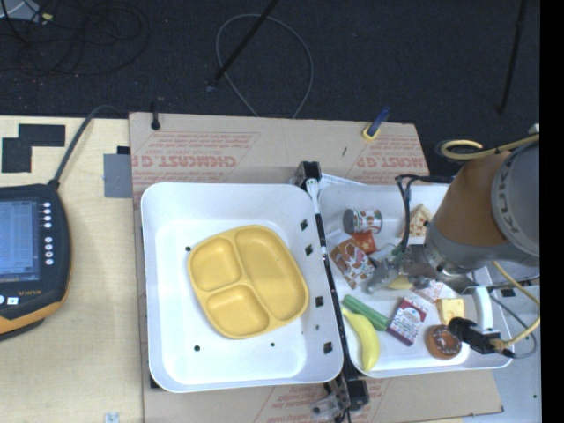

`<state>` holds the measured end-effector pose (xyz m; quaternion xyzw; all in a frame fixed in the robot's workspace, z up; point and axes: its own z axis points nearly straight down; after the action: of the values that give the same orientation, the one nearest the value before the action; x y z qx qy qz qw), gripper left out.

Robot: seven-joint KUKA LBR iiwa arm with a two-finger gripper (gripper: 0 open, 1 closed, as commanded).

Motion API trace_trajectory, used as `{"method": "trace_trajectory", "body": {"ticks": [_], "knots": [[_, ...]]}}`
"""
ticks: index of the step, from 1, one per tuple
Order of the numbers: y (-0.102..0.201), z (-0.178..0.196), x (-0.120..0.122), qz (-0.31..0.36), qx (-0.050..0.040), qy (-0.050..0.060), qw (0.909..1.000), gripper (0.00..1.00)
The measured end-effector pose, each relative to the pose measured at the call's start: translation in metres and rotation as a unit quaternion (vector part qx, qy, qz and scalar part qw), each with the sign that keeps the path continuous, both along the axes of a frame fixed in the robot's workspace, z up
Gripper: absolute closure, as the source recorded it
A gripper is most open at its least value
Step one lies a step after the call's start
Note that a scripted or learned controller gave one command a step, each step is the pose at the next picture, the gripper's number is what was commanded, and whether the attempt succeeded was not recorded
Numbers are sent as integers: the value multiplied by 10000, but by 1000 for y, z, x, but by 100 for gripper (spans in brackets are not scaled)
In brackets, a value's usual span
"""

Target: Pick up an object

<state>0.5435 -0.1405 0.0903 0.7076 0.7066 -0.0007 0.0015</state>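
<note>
From the camera above, the counter (88,192) carries two white bins side by side on a cardboard sheet (264,152).

The left bin (167,227) holds a yellow divided plate (247,280) lying flat near its middle, with bare white floor all around it and a wide margin to every wall.

The right bin (388,367) is crowded. A small can (362,220) lies toward its far edge. A red-and-white packet (354,260) sits near the wall shared with the left bin, and a green pod (366,312) and a banana (364,338) lie toward the near edge by that same wall. A dark red packet (406,319) sits just right of the green pod. A chocolate doughnut (443,341) and a yellow cheese slice (450,308) lie toward the near right corner. Little bare floor is left between these things.

The arm (480,210) covers the far right corner of that bin, and the gripper (401,271) is low over the bin's middle. It sits between the red-and-white packet and the dark red packet, close to both; whether it is open or closed is not clear amid the clutter, and no object can be seen gripped.
</note>
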Motion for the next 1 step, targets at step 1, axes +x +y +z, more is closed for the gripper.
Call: {"method": "trace_trajectory", "body": {"ticks": [1], "knots": [[-3, 11, 0, -34, -20, -23, 10000, 100]]}}
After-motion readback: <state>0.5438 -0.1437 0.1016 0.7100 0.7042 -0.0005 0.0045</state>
